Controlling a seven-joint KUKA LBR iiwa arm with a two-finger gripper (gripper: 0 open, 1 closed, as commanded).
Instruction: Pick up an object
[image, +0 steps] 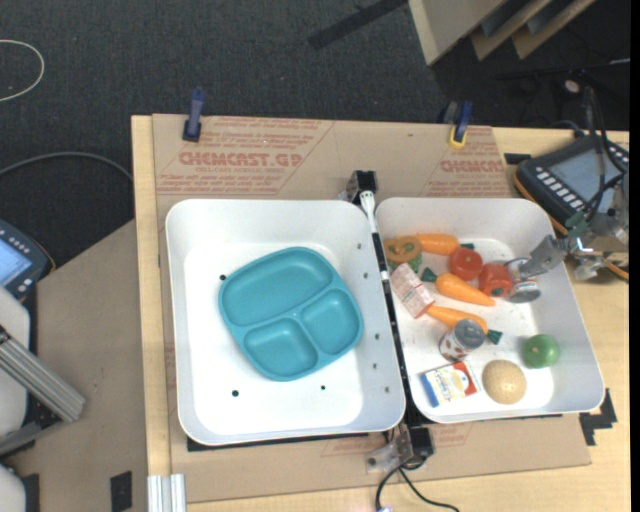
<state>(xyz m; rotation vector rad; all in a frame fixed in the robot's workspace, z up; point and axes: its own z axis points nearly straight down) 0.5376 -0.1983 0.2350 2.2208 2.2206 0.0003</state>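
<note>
Nothing is lifted yet: the toys, among them a tomato (464, 262), carrots (464, 290) and a green ball (540, 350), all lie in the right bin (585, 372), while the gripper (522, 278) reaches in at centre right of the frame beside the tomato, how far open I cannot tell.

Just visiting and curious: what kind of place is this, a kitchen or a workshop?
Probably a robot test lab, not a kitchen: toy food sits in a white bin, the bench is clamped board, and a control tablet with cables lies alongside.
</note>
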